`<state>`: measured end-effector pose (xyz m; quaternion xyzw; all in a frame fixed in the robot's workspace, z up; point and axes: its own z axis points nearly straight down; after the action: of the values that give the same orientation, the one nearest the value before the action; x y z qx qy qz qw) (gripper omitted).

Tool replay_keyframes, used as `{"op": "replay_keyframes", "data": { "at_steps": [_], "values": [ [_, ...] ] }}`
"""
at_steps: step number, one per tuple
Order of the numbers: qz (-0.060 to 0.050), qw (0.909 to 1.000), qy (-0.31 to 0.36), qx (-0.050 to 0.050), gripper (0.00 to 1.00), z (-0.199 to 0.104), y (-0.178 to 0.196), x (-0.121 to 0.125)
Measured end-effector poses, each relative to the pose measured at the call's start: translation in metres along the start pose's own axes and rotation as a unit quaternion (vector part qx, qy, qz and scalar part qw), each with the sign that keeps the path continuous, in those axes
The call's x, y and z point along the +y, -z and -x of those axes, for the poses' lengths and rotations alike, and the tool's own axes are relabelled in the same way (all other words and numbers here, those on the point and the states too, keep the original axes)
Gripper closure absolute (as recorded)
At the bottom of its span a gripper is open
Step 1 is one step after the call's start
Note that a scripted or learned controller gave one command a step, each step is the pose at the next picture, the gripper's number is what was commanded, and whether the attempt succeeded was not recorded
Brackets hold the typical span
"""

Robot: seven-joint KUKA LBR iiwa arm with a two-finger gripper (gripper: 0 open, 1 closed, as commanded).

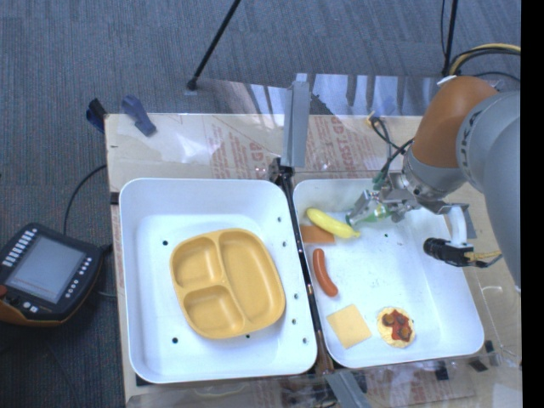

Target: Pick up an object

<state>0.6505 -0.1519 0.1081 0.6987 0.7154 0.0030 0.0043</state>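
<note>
I see the tool (pixel 367 214) low in the right bin (pixel 442 313), at the banana's (pixel 331 223) right end. I cannot tell its grip state. Sausage (pixel 324 273), cheese (pixel 349 325) and pizza (pixel 396 326) lie nearer me.

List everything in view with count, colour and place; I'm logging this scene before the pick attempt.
Shallow plastic bins: two, white, side by side on bench.
Divided plastic tray: one, yellow, left bin.
Toy banana: one, yellow, right bin, upper left.
Toy sausage: one, red-orange, right bin, left edge.
Cheese slice: one, yellow, right bin, lower part.
Small round pizza: one, tan with red topping, beside cheese.
Handheld control pendant: one, dark, floor at left.
Gripper: one, metallic, by banana's right end.
</note>
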Motion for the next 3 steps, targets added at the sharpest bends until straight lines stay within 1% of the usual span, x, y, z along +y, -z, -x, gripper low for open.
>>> {"op": "replay_keyframes", "data": {
  "at_steps": [1,2,3],
  "values": [
    [-0.007,0.9983,0.057,0.001,0.0,-0.06,-0.018,-0.005],
    [-0.011,0.9938,0.111,-0.001,0.0,-0.062,-0.018,-0.007],
    [-0.008,0.9937,0.112,0.001,1.0,-0.065,-0.007,-0.005]
  ]
}}
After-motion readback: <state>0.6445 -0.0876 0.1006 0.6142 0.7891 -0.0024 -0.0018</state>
